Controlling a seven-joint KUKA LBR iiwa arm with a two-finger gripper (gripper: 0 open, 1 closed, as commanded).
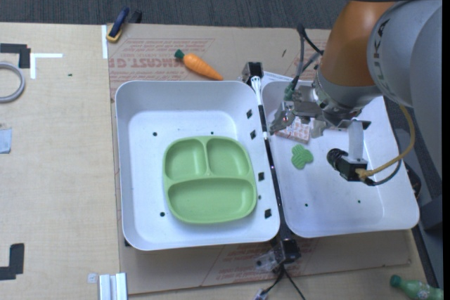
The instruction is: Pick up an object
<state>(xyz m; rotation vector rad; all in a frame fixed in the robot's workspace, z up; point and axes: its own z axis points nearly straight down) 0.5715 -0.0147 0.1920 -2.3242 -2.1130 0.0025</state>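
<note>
We see the grey arm reaching in from the right over the right bin, its orange band just above the wrist. The gripper hangs low over the far left part of that bin, close to the divide between the two bins. Right under it lies a small pinkish-white patterned object, touching or nearly touching the claw; we cannot tell whether the claw is spread or pressed together, nor whether it pinches that object. Just near of it, on the bin floor, lies a small green toy, apart from the gripper. A black cable fitting hangs to the right of the green toy.

The left bin holds a green divided plate, lying flat in its middle. On the bench beyond the left bin lies a toy carrot, and farther left a blue and yellow object. A green bottle lies at the near right corner.
</note>
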